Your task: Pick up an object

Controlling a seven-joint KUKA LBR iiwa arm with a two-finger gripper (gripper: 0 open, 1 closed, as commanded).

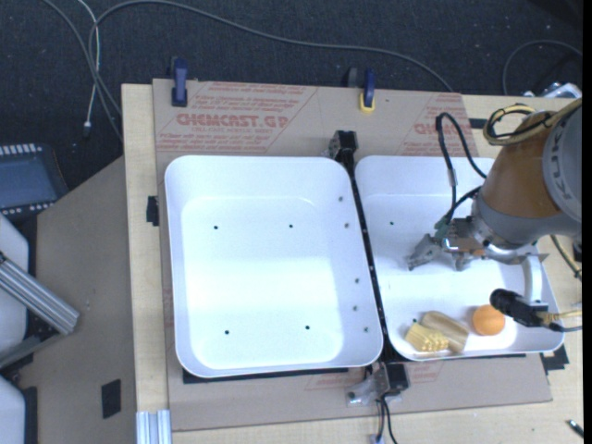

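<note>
Orange ball, small, round and plain-coloured, lies in the right bin, near that bin's front rim and toward its 5 o'clock corner. Just beside it, at its 9 o'clock, lies a second small thing, a yellow-and-tan toy. Its yellow end looks bumpy like a corn cob and its tan part is smooth. The two lie close together, but whether they touch I cannot tell.

The pincer hangs over the middle of the same bin, on the end of the grey arm that comes in from 3 o'clock. Its two metal fingers look spread apart, and nothing sits between them. From the pincer the ball lies at about 5 o'clock, apart from it, with bare white bin floor between. The toy lies at about 6 o'clock from the pincer, also apart and nearer the front rim.

The left bin stands just beside the right one, at its 9 o'clock, with their long sides next to each other. Both bins rest on the pale wooden desk.
</note>
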